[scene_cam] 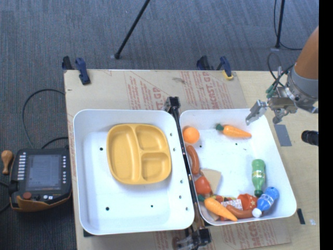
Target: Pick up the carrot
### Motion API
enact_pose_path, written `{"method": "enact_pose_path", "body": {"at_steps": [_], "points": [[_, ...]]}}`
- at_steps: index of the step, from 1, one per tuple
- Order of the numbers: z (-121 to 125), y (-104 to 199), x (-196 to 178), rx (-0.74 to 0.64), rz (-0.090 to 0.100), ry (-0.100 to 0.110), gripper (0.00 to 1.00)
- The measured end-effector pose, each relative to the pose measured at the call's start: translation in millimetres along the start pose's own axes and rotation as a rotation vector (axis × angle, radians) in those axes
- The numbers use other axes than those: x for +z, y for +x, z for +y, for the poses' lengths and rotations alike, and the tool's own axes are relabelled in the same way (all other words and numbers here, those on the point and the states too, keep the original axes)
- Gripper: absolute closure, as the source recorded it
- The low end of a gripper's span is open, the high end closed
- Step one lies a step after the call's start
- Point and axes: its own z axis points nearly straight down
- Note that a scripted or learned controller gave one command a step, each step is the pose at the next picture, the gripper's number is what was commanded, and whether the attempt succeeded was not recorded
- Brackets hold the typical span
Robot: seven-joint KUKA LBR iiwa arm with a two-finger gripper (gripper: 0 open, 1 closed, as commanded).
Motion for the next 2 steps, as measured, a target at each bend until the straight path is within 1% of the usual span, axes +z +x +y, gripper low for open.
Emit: {"method": "enact_pose_path", "body": {"at_steps": [1, 2], "points": [[16.6, -10.1, 143.2, 0.261, 0.011, 0.009, 0.0], [16.1, -7.2, 147.5, 0.304, 0.009, 0.01, 0.0]]}}
